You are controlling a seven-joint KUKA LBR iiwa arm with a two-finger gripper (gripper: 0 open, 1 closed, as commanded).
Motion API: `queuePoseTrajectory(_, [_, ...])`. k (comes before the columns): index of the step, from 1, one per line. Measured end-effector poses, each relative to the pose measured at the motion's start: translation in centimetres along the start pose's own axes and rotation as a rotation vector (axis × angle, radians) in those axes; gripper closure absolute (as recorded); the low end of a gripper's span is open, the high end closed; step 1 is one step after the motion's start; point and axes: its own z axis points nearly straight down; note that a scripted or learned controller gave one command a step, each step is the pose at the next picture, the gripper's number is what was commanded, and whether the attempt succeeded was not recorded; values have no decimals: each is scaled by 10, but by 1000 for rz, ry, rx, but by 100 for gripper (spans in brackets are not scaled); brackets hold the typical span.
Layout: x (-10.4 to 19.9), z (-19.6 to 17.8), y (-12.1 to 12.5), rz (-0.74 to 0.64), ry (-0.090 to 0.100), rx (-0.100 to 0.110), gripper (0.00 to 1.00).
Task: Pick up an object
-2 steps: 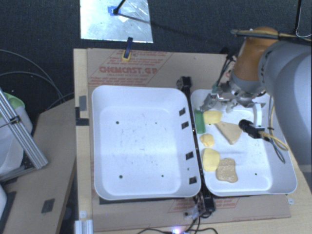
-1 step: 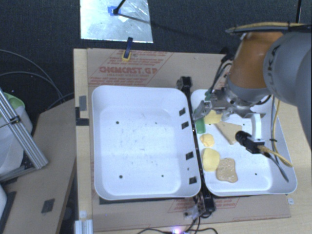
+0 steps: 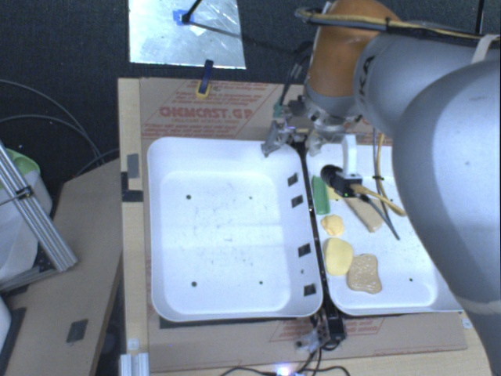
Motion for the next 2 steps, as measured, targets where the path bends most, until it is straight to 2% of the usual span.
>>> queuePoseTrajectory(1, [-4, -82, -25, 8, 1, 1, 0])
queuePoseTrajectory(2, [-38, 6, -3, 14, -2, 12, 0])
